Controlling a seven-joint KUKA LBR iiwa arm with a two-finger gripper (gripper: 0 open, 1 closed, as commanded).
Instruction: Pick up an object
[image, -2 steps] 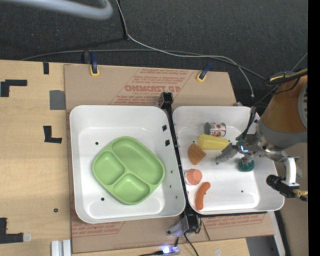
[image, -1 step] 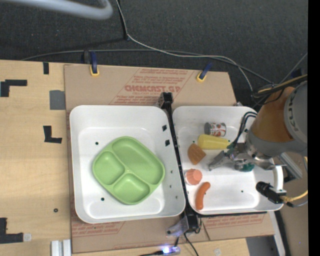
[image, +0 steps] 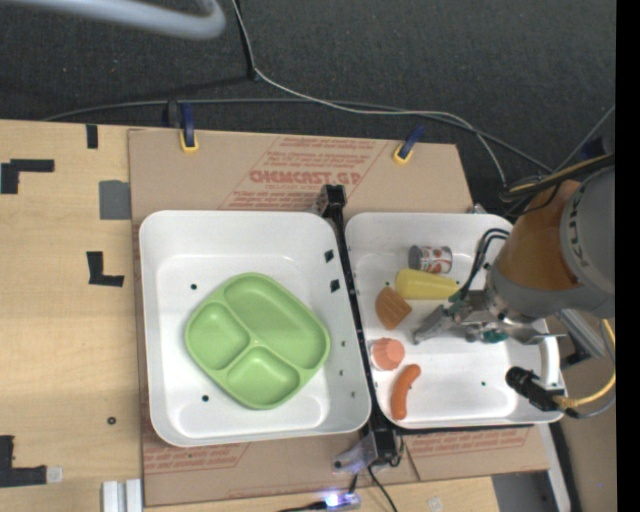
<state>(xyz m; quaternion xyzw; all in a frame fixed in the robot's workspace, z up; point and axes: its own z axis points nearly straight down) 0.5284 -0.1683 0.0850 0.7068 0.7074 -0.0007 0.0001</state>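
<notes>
The right bin (image: 470, 395) holds several small items: a red-and-white can (image: 432, 259) at the back, a yellow block (image: 425, 285) lying in front of it, an orange-brown wedge (image: 392, 306), a salmon-pink cup (image: 387, 352) and an orange sausage (image: 403, 390) near the front. My gripper (image: 422, 329) reaches in from the right and points left, low over the bin's middle. Its tip sits just right of the wedge and just below the yellow block. I see nothing held in it.
A green divided plate (image: 257, 340) lies in the left bin (image: 160, 240). A black divider (image: 345, 290) runs between the two bins. The arm's grey and orange body (image: 545, 260) covers the right bin's right side. Cables trail across the dark floor behind the bench.
</notes>
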